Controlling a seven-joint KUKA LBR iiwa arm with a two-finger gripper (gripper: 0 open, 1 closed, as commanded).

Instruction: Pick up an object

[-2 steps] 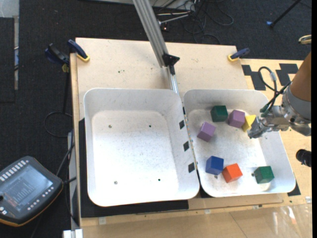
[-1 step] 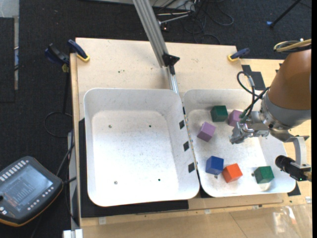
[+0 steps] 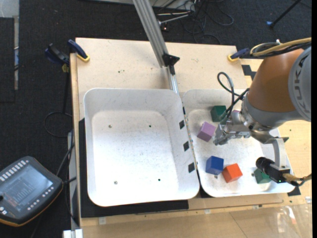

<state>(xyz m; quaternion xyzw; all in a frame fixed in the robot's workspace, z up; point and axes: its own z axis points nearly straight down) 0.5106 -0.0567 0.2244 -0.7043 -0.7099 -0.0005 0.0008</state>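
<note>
Pendant point(image 3: 25, 188): grey handheld unit with a screen, on the dark floor at far left, off the bench.
Left bin point(image 3: 89, 133): shallow, white, speckled with dark flecks.
Purple block point(image 3: 207, 131): in the right bin, just left of the gripper, touching or nearly so; not between the fingers.
Green block point(image 3: 218, 113): in the right bin near its back, above and left of the gripper.
Blue block point(image 3: 214, 165): toward the bin's front, below the gripper, just beside the orange block point(image 3: 232, 172).
Right bin point(image 3: 198, 95): white, holding all four blocks.
Gripper point(image 3: 221, 137): low over the bin's middle, pointing left; state of fingers: cannot tell, too blurred.
Arm point(image 3: 280, 90): entering from the right, orange band above the wrist, bent down over the right bin.
</note>
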